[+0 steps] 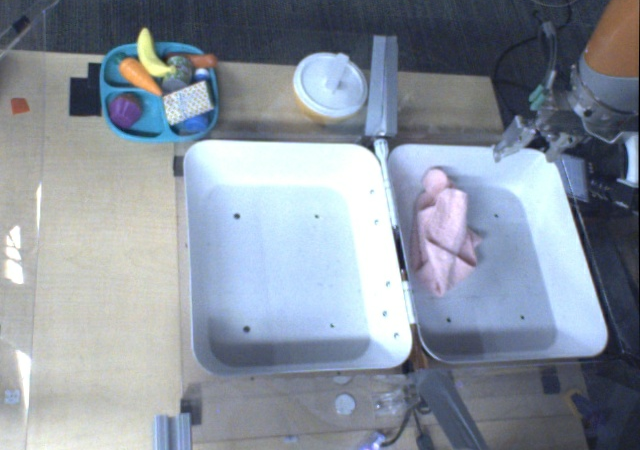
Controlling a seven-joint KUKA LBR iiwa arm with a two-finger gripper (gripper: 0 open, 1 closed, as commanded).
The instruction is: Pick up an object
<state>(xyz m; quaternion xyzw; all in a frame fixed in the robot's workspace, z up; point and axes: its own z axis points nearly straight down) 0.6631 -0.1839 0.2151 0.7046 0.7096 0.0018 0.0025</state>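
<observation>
The arm wears a broad orange band above a grey wrist section, with a pale ring between them. Thin dark cables loop off behind it, one trailing down along the wrist. Its gripper is greyish metal with small teal-green fittings beside it.

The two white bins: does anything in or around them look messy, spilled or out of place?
Nothing looks spilled or broken. The one untidy thing is the pink cloth, which lies crumpled in a heap in the right bin rather than spread flat. The blue tray of toy food and the lidded white container sit neatly behind the left bin.
</observation>
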